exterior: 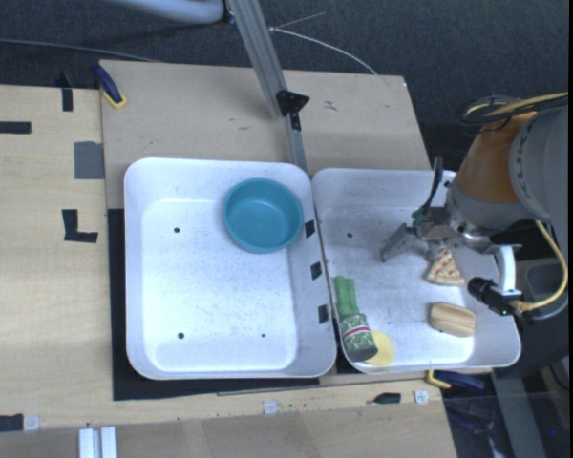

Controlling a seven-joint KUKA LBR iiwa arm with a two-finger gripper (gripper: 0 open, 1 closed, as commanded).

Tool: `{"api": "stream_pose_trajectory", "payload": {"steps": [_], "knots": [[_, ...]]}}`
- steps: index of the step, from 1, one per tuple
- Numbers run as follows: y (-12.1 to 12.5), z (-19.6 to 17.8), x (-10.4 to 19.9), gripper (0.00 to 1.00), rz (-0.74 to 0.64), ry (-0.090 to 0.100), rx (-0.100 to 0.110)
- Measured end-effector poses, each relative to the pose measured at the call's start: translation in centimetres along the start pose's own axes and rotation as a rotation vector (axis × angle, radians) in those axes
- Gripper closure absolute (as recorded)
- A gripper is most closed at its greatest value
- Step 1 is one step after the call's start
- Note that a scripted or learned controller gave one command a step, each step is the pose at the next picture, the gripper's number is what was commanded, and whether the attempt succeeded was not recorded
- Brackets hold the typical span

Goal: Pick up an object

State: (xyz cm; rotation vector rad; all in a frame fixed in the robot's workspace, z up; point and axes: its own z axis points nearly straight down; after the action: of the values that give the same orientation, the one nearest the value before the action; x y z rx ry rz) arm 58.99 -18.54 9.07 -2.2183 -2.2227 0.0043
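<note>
**Gripper over right bin, grasping nothing**

The gripper [408, 236] hangs spread open over the right bin [363, 208], nothing between its fingers. A green bottle [351, 319] lies by the divider, its label too blurred to read. A blue bowl [263, 215] sits in the left bin [162, 284].

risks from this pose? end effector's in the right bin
1. The end effector sits over bare floor of the right bin, beside the pizza slice; closing here could grab nothing.
2. The bread roll lies close to the slice, so a reach there could nudge it.
3. The green bottle hugs the bin's left wall, leaving little finger room.
</note>
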Motion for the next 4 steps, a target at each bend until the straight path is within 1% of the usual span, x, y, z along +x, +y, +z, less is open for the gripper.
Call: {"api": "stream_pose_trajectory", "payload": {"steps": [1,2,3,4], "knots": [[0.0,-1.2,0.1,1.00,-0.001,0.001,0.000],[-0.5,-7.3,-0.3,1.00,0.001,-0.001,-0.007],[-0.4,-11.4,-0.3,1.00,0.001,0.000,-0.005],[1.1,-12.6,5.6,1.00,-0.005,0.003,-0.004]]}}
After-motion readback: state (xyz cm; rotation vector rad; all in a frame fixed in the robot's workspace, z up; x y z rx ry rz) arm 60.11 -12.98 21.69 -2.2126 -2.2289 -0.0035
